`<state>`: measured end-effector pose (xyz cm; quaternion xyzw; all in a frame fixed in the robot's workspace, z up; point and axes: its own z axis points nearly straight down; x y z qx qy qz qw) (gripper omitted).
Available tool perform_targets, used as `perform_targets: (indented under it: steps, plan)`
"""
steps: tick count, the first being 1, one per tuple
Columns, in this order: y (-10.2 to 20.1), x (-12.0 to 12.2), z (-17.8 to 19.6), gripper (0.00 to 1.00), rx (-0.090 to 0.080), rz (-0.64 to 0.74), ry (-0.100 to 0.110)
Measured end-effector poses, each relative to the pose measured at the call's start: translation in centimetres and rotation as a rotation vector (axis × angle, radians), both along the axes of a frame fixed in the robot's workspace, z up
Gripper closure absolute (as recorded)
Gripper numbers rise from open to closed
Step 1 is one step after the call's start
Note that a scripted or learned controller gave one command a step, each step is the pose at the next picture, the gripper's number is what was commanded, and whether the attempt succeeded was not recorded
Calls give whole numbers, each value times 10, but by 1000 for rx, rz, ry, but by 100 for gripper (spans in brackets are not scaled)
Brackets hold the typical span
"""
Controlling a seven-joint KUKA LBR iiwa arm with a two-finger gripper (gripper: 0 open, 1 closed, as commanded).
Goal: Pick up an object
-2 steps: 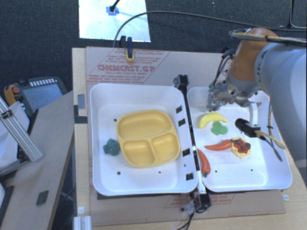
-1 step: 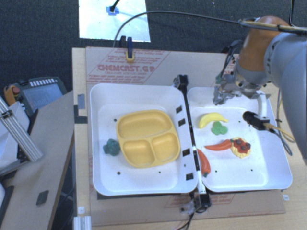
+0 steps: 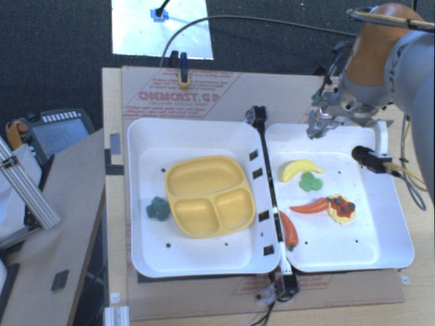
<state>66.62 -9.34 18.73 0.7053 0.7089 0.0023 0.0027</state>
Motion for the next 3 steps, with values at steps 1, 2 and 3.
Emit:
perform_targets:
  steps: [1, 2, 3]
  plan:
    - [0, 2, 49, 100, 0, 1, -1]
    - [50, -15, 58, 100, 2, 4, 5]
    - [94, -30, 46, 100, 2, 3, 8]
